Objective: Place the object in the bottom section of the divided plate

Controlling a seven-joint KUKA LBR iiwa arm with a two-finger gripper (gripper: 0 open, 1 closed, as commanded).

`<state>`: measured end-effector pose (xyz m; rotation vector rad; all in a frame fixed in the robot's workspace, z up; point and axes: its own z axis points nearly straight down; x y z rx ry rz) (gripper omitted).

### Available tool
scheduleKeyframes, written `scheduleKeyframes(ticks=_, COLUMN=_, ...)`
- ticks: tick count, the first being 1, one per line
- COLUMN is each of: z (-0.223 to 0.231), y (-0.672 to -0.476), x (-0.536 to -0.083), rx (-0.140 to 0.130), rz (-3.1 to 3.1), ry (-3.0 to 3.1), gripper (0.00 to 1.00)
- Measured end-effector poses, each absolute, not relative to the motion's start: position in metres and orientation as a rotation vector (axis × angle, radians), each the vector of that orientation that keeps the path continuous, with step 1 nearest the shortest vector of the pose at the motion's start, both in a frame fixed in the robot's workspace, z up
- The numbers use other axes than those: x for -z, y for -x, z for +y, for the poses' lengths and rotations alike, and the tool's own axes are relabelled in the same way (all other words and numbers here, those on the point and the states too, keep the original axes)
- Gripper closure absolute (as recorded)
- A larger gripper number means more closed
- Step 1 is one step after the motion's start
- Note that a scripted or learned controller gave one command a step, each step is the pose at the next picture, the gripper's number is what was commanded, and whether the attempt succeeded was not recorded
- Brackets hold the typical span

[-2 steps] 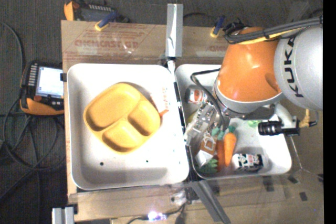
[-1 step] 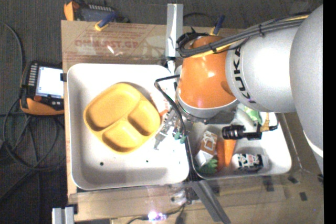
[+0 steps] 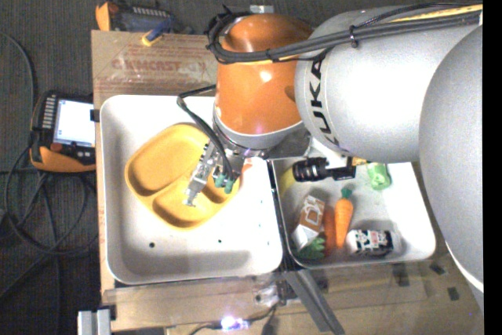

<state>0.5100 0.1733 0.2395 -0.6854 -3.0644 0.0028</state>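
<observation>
A: Locating the task item comes first. Where is it placed?

B: A small teal object (image 3: 228, 183) is seen at the tip of the gripper (image 3: 210, 178), over the right rim of the yellow divided plate (image 3: 161, 161), which lies in the left bin (image 3: 125, 247) toward its upper left corner. Whether the object is clamped or merely lies beside the tip cannot be told, nor can the opening of the claw be read; the tip is small and blurred.

A: How is the object expected to handle?

B: It is judged to be light and rigid, probably a plastic toy piece. Little squeeze should be needed. A hold across its narrow middle is advised, since a smooth surface may slip.

A: What is hidden or unclear?

B: The orange wrist band (image 3: 255, 90) and the grey arm (image 3: 392, 82) cover the upper right corner of the left bin and the upper part of the right bin (image 3: 427, 247). The shape of the teal object is not resolved. In the right bin a toy carrot (image 3: 340, 222), a small carton (image 3: 311, 217), a dark can (image 3: 370, 241) and a green item (image 3: 379, 176) are seen, the last partly cut off by the arm. The bottom plate section (image 3: 184, 209) is seen near the bin's centre.
</observation>
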Motion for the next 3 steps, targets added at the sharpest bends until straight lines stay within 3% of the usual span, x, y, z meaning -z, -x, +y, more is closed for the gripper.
scheduleKeyframes(ticks=1, z=0.173, y=-0.51, x=-0.2394, rx=-0.004, rz=-3.064, ry=0.687, gripper=0.0)
scheduleKeyframes(ticks=2, z=0.1737, y=-0.5106, x=-0.2464, rx=-0.008, rz=-3.063, ry=0.685, gripper=1.0)
scheduleKeyframes(ticks=3, z=0.1735, y=-0.5107, x=-0.2464, rx=-0.008, rz=-3.063, ry=0.686, gripper=0.0)
